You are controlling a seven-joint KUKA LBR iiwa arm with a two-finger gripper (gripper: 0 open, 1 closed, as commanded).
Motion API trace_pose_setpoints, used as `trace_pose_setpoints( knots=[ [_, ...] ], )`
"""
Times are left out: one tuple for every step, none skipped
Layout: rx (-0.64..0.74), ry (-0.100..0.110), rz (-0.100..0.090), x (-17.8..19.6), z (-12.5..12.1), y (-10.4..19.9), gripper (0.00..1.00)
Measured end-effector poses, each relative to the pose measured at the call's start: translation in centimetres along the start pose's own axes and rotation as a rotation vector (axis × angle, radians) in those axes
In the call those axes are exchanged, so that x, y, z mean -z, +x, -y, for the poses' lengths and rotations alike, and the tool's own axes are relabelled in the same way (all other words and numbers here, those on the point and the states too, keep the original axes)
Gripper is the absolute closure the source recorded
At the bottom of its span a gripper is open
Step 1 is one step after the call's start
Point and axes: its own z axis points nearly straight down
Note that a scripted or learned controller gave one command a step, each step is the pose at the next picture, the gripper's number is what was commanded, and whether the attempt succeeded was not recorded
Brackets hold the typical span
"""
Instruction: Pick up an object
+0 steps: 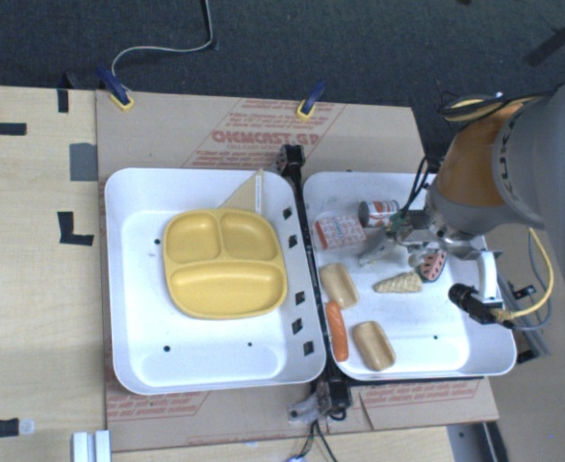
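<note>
- Camera view: the gripper (pixel 398 242) is low in the right bin (pixel 475 359), among the food items, probably lining up a pick; whether it grips anything, I cannot tell.
- Right bin, counted: two bread rolls (pixel 372 345), one carrot (pixel 337 330), one cone (pixel 398 283), one can (pixel 378 211), one packet (pixel 339 229).
- Left bin (pixel 128 287): one yellow divided plate (pixel 226 263).

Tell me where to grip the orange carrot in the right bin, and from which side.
Grip the carrot across its narrow middle, coming straight down. It lies flat and lengthwise near the right bin's left wall, with a bread roll close on its right, so keep the fingers clear.
</note>
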Motion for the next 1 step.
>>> trace_pose_setpoints(
  knots=[
    [0.003, 0.003, 0.0, -2.79, -6.68, -2.3, 0.0]
  ],
)
